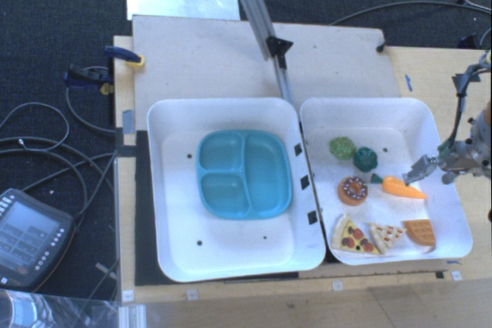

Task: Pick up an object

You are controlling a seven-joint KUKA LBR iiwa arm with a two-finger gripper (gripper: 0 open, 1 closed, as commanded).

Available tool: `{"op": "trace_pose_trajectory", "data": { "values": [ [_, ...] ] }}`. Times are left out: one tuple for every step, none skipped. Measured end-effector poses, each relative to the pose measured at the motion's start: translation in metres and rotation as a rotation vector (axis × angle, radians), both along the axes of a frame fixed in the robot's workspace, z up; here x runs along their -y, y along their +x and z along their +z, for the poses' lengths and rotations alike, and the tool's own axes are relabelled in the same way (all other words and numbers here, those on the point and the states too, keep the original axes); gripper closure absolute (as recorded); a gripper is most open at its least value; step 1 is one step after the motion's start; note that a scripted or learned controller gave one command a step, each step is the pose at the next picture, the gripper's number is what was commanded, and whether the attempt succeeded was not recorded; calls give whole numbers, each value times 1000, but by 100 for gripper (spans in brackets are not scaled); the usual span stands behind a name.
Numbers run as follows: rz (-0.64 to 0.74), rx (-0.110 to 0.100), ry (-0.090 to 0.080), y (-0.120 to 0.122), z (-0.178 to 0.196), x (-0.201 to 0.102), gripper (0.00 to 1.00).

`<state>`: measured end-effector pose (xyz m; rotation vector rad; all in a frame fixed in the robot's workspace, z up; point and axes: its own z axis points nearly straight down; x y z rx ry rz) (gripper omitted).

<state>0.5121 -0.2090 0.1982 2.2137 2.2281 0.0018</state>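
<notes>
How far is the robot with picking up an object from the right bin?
Done: the gripper has reached into the right bin and sits beside the carrot. In hand: nothing can be seen between its fingers, and the carrot lies on the bin floor. Left: the grasp and the lift. The donut, the pizza slice and the two green pieces also lie in the bin.

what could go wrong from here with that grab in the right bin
The hand sits at the right bin's edge, just beside the toy carrot's tip, so it may clip only the narrow end and let the carrot slip. The doughnut and dark green toy lie near the carrot, so a push could shove them about.
</notes>
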Motion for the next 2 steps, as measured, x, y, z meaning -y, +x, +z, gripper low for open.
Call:
{"op": "trace_pose_trajectory", "data": {
  "values": [
    [-3,1,0,0,0,0,0],
    [-4,-4,1,3,-57,-9,0]
  ]
}}
